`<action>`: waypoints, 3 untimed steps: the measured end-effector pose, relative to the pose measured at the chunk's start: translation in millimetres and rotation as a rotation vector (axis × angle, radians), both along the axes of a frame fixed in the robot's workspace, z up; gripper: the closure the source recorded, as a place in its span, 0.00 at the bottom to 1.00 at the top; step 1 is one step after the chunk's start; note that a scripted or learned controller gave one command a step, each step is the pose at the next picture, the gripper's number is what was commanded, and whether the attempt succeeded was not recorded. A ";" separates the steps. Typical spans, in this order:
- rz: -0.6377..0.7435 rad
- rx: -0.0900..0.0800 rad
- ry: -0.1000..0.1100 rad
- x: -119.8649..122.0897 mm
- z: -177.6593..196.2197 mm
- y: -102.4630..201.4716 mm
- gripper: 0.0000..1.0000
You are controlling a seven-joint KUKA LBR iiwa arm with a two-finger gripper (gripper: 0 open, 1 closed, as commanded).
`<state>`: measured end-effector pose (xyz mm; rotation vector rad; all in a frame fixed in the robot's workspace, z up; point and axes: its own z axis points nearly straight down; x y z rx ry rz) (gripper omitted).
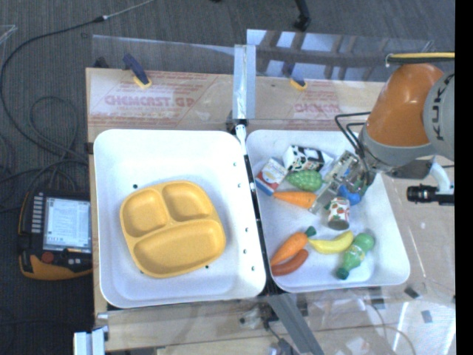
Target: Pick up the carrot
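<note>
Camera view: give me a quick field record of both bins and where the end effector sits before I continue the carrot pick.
left bin: holds a yellow divided tray
right bin: holds the toy food
carrots: two; upper carrot mid-bin, lower carrot toward the front
beside lower carrot: red sausage, banana
other items: green bottle, green leafy toy, cow-print carton
end effector: low over the right bin, just right of the upper carrot
carrot grasped: no, both lie in the bin
</note>
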<state>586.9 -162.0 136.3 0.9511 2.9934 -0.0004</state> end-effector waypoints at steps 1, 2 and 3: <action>-0.490 -0.001 -0.006 25.7 -46.4 11.1 0.00; -0.489 -0.003 -0.013 27.4 -35.0 10.5 1.00; -0.366 -0.003 -0.001 21.6 70.4 20.6 1.00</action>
